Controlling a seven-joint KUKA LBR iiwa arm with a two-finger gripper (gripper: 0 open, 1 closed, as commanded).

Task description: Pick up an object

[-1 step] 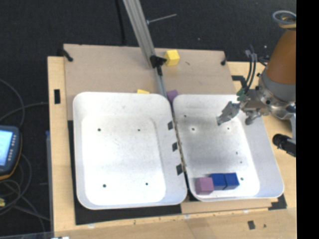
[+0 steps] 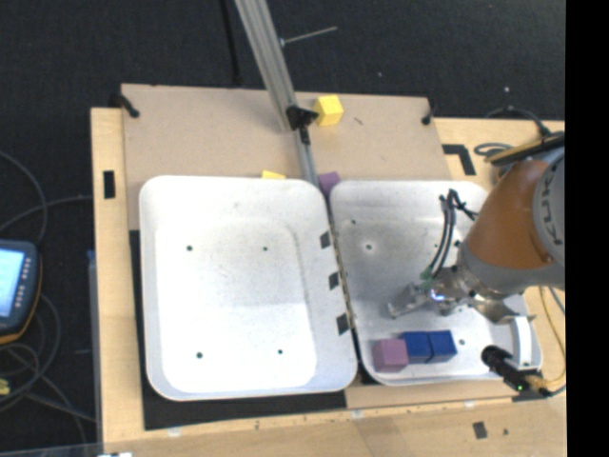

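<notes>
In the right bin (image 2: 381,217), near its front wall, a purple block (image 2: 389,353) lies beside a blue block (image 2: 428,346); the two touch or nearly touch. My gripper (image 2: 404,303) hangs low over the bin floor, a little behind the blue block, its grey fingers pointing left. Nothing shows between them. The orange band of the arm (image 2: 509,222) rises to the right of it.
The left bin (image 2: 233,284) sits beside the right one. Behind the bins, on the board, are a yellow block (image 2: 329,109), a small yellow piece (image 2: 273,174) and a purple piece (image 2: 328,181). A slanted metal rail (image 2: 271,55) crosses the back. A handheld pendant (image 2: 14,288) lies at far left.
</notes>
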